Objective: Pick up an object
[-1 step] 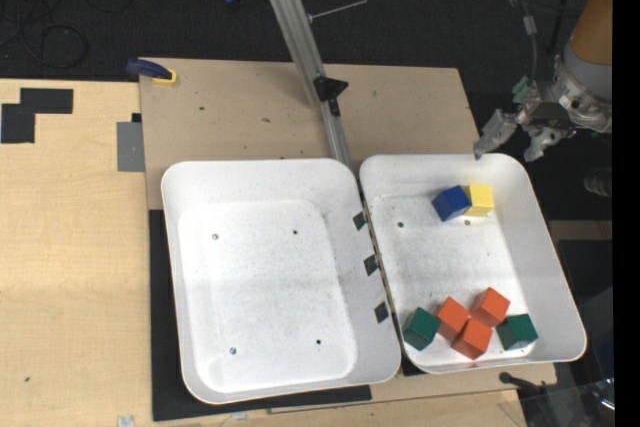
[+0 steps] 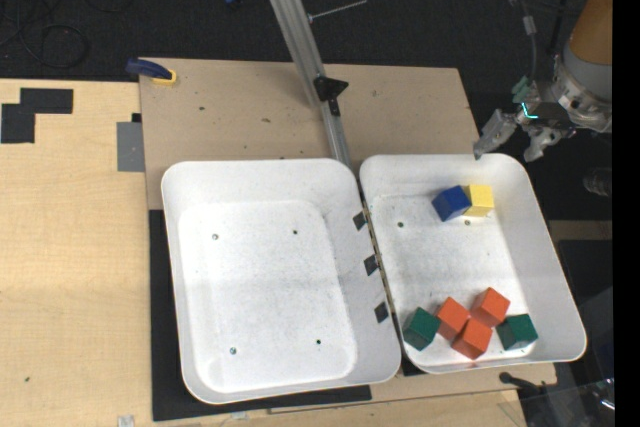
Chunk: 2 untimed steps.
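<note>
Camera view: open, empty gripper (image 2: 512, 140) hovers just beyond the blue cube (image 2: 451, 203).

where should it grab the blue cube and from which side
Take the blue cube from above, across its two free faces, the far-left and near-right ones. The yellow cube touches its right side, so a finger would hardly fit there. It sits flat on the right bin floor, away from the walls. The pincer, fingers spread, hangs over the bin's far right corner.
</note>
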{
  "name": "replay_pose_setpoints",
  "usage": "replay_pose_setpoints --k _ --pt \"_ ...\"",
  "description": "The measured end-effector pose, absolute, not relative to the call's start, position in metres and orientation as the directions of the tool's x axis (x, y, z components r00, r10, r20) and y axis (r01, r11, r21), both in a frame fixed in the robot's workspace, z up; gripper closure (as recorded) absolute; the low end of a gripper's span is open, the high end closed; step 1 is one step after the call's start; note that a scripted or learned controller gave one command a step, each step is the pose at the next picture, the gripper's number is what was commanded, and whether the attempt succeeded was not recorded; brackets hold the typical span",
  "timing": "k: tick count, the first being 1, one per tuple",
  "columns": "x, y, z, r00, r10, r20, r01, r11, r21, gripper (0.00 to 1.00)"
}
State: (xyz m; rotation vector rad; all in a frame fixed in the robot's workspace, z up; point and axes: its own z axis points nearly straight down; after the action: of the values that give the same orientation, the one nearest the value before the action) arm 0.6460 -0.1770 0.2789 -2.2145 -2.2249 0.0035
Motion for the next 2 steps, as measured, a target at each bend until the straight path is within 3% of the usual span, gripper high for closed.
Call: replay_pose_setpoints --k 2 --pt "0.648 -0.185 0.170 0.000 1.000 0.001 1.000 0.000 -0.009 0.00"
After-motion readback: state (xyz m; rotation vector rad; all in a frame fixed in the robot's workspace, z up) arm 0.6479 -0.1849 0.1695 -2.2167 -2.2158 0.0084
